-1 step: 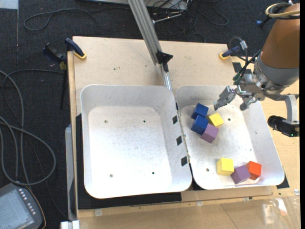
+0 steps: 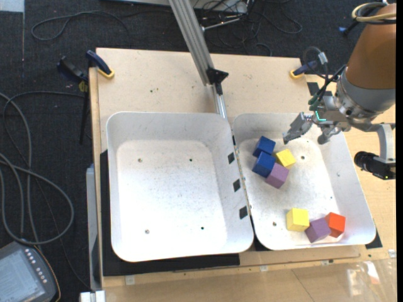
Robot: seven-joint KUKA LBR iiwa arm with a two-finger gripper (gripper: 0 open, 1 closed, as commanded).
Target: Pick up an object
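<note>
Seven small blocks, all in right bin [image 2: 352,187].

Upper cluster, near bin's left wall: blue block [image 2: 265,146] at top; second blue block [image 2: 264,163] just below, touching; yellow block [image 2: 285,158] just right of both, tilted; purple block [image 2: 277,175] beneath, touching lower blue one.

Lower cluster, near bin's front rim: yellow cube [image 2: 298,219], purple cube [image 2: 317,229], orange block [image 2: 336,224], side by side, touching.

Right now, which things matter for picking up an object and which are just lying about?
For the job:
hand, open
blue blocks
yellow blocks
purple blocks
orange block
right bin

Lying about:
left bin
clamps
cables
</note>
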